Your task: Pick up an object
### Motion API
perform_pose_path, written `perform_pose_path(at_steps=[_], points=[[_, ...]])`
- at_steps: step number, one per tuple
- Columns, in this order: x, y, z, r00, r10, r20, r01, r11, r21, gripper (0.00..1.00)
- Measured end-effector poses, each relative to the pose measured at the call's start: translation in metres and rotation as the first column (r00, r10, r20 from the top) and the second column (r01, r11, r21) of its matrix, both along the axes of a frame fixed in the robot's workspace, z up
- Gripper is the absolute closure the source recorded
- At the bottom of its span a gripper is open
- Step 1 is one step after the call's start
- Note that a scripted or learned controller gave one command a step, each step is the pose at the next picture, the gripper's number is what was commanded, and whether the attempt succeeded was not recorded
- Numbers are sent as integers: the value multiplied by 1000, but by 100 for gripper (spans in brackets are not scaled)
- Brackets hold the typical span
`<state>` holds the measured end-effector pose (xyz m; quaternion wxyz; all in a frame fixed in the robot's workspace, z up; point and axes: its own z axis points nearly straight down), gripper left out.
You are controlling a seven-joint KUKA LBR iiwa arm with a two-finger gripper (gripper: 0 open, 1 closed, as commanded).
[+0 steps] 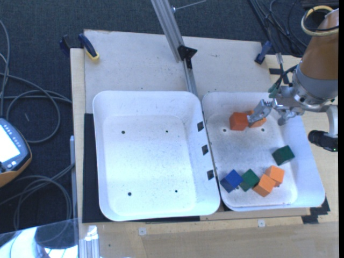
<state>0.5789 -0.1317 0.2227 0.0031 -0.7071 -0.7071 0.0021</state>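
Right bin [301, 198] on worktop [140, 63]: orange block [238, 121] near the far wall, touching the claw [258, 115]; claw's grip cannot be told. Blue [231, 180], green [249, 179], orange cubes [269, 180] cluster at the near rim.

Honestly I can't read any text from my feed here. No labels, brand names or numbers legible on the blocks, the two bins, the arm or the desk. The device [8, 149] off the desk's left edge has a lit screen, but it's way too small and blurry to make anything out.
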Motion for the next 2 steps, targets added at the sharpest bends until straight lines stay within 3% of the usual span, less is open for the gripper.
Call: perform_pose_path(at_steps=[1, 2], points=[[-1, -2, -68, 1000, 0, -1, 0, 1000, 1, 0], [15, 30, -127, 1000, 4, 0, -4, 1000, 2, 0]])
